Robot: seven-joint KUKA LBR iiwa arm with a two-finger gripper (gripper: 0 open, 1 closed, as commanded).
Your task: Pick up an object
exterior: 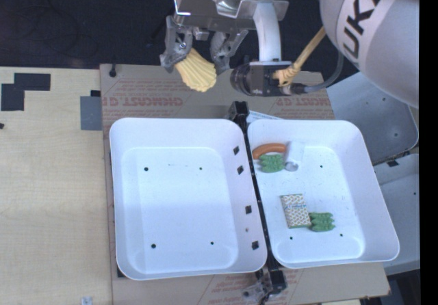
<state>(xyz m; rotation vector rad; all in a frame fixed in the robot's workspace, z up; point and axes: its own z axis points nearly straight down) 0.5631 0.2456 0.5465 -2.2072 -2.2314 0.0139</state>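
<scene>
High above the far edge of the bins, my gripper [198,61] is shut on a pale yellow ridged object [197,72], which hangs between the two fingers and juts below them. In the right bin [369,180] lie an orange curved piece [269,149], a green toy [271,163] beside it, a small white piece [294,156], a patterned square packet [295,210] and a second green toy [321,221].
The left bin [130,139] sits beside the right one, joined at a black hinge strip [248,187]. Both rest on a cardboard sheet [150,91] over a wooden bench [48,194]. The arm's grey body [376,16] fills the upper right.
</scene>
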